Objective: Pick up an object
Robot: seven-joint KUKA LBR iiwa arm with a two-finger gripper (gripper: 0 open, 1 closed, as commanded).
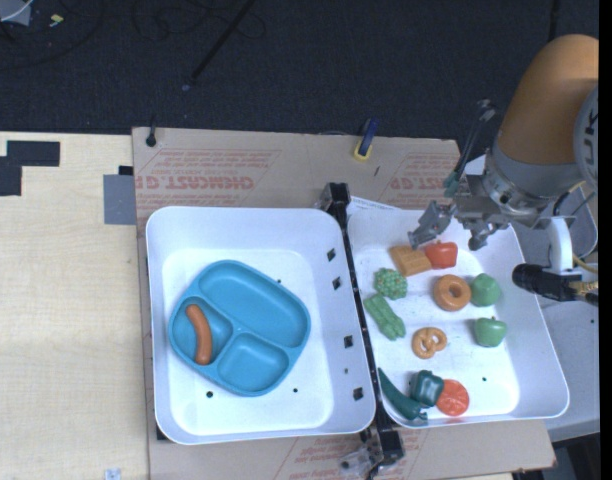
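Red toy block (441, 255) sits directly under open, empty gripper (452, 234), between the spread fingers, orange piece (410, 260) touching its left side, right bin (546, 368).

A pale wood-grain worktop (56, 298) carries a brown printed cardboard sheet (246, 168), and on that sheet two shallow white bins sit side by side, touching along their inner edges: the left bin (246, 226) and the right bin (531, 368). Dark rectangular patches (24, 163) mark the worktop's far left.
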